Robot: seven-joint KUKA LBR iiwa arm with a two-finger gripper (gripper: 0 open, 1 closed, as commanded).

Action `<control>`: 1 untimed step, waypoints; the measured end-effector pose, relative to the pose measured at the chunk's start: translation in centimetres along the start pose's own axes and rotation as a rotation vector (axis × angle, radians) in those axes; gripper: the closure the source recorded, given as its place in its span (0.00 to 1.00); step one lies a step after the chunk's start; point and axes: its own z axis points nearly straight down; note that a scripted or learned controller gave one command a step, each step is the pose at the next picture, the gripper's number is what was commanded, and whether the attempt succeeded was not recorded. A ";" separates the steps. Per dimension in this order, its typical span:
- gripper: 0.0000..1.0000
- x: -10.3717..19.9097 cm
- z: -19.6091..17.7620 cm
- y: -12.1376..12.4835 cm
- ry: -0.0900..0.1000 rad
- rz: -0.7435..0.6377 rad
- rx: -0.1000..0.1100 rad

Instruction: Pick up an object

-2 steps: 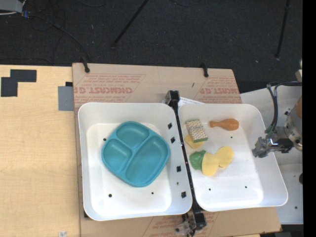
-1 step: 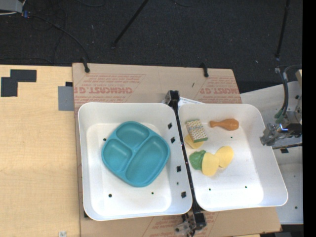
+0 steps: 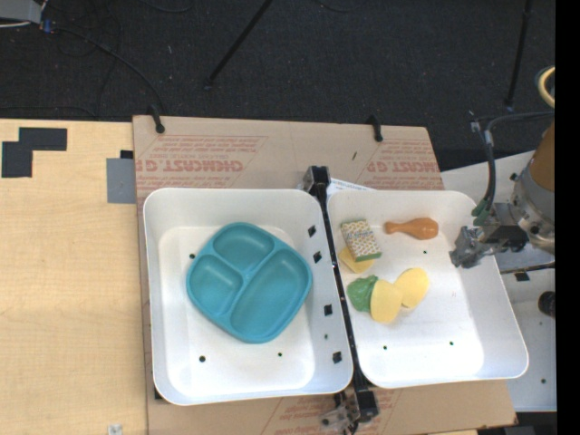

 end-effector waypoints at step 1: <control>1.00 4.1 1.1 0.7 0.000 0.001 0.001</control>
